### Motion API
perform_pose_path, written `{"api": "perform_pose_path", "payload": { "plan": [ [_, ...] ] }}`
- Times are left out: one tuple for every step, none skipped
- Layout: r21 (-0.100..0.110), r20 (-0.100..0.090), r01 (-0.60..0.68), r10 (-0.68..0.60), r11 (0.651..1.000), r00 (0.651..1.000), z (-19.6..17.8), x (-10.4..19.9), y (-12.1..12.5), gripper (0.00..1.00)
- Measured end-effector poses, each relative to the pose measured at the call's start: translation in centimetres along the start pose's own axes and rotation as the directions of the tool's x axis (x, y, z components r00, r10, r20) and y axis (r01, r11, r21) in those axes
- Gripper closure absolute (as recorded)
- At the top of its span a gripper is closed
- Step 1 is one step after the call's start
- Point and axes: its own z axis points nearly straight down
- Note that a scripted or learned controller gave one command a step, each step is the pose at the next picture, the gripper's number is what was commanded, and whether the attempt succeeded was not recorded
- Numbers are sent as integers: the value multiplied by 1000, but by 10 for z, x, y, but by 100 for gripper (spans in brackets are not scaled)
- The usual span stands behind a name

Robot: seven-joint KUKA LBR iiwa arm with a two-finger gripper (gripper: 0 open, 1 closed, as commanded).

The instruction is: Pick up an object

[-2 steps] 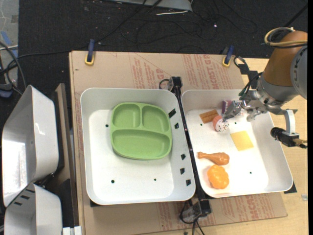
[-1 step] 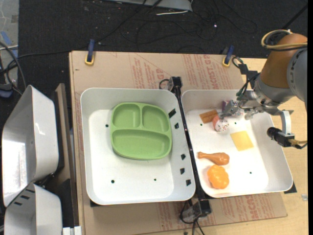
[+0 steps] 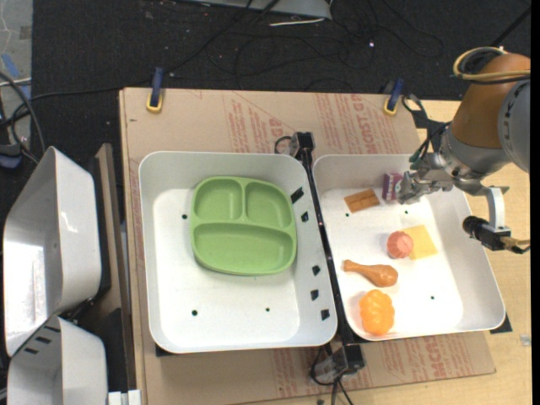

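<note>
Evidently, the pick was not yet accomplished at the time of inspection. My gripper [image 3: 408,187] stood low over the right bin [image 3: 477,306], toward its twelve o'clock rim, immediately beside a small purple object [image 3: 391,186] whose kind I could not make out. Whether that item lay between my fingertips or merely alongside them could not be established from the camera view; likewise I could not tell whether they were spread or pressed together. No object was seen lifted clear of the bin floor.

Contents of the right bin were recorded as follows: an orange-brown cracker-like piece [image 3: 361,200] at roughly eleven o'clock, just beside the purple object; a yellow cheese slice [image 3: 421,242] with a pink-red round item [image 3: 400,245] touching it near the centre; a toy chicken drumstick [image 3: 371,271] at about seven o'clock; and an orange fruit [image 3: 376,311] at six o'clock near the lower rim. All appeared to rest on the bin floor.

The left bin [image 3: 169,310] held a green divided plate [image 3: 244,225], well apart from my position.

In my judgement the approach stage was complete; securing a grasp and lifting remained outstanding.
</note>
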Motion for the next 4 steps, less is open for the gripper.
{"api": "perform_pose_path", "payload": {
  "plan": [
    [19, -4, -2, 2, 1000, 1000, -57, 5, -5, 100],
    [19, -3, -2, 2, 1000, 1000, -103, 5, -3, 100],
    [18, -3, -2, 2, 1000, 1000, -157, 5, 0, 100],
    [27, -7, 1, -1, 1000, 1000, -140, 52, -10, 100]
  ]
}}
